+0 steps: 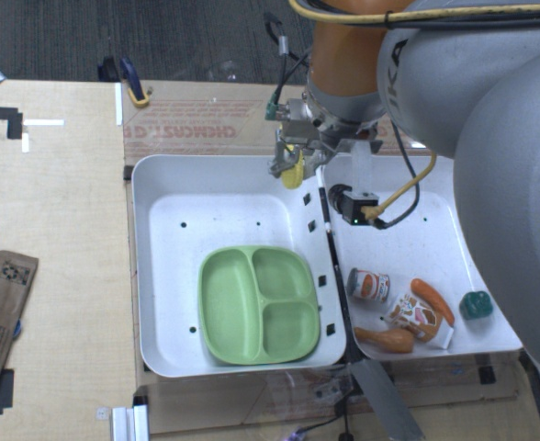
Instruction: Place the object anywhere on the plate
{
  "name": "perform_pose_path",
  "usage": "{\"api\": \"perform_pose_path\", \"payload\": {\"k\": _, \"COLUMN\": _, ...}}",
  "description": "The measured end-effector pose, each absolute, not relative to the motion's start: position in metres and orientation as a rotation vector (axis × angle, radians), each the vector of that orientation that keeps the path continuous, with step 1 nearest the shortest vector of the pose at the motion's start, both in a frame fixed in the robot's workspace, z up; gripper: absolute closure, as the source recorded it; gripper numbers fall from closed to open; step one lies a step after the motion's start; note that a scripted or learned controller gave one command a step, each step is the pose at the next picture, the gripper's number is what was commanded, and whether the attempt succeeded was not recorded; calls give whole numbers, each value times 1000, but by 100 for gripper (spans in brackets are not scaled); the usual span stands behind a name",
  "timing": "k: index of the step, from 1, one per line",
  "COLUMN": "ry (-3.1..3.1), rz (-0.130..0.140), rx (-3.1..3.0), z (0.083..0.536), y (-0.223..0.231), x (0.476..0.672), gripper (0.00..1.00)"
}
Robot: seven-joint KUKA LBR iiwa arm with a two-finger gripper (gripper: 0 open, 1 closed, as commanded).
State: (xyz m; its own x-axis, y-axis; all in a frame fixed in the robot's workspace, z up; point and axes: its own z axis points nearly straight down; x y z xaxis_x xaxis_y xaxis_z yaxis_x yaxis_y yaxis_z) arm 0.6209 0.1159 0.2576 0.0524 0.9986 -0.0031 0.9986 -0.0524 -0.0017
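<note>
A green plate (259,303) with three compartments lies in the front half of the left bin (160,246). My gripper (287,166) hangs over the back right corner of that bin, well behind the plate. A small yellow object (293,177) sits between its fingers, and the gripper is shut on it. The object is off the bin floor, close to the divider between the two bins.
The right bin (435,219) holds a small can (369,286), an orange carrot-like piece (433,301), a printed packet (417,318), another orange piece (385,340) and a teal object (476,305) along its front. The arm covers the view's upper right.
</note>
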Motion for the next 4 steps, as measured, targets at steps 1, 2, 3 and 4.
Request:
{"api": "perform_pose_path", "payload": {"k": 1, "ry": 2454, "rz": -8, "rx": 1965, "z": 188, "y": 177, "x": 521, "gripper": 100}}
{"api": "perform_pose_path", "payload": {"k": 2, "ry": 2511, "rz": -8, "rx": 1891, "z": 177, "y": 193, "x": 516, "gripper": 100}}
{"api": "perform_pose_path", "payload": {"k": 3, "ry": 2444, "rz": -5, "rx": 1973, "z": 234, "y": 185, "x": 534, "gripper": 100}}
{"api": "perform_pose_path", "payload": {"k": 4, "ry": 2444, "rz": -5, "rx": 1973, "z": 234, "y": 185, "x": 534, "gripper": 0}}
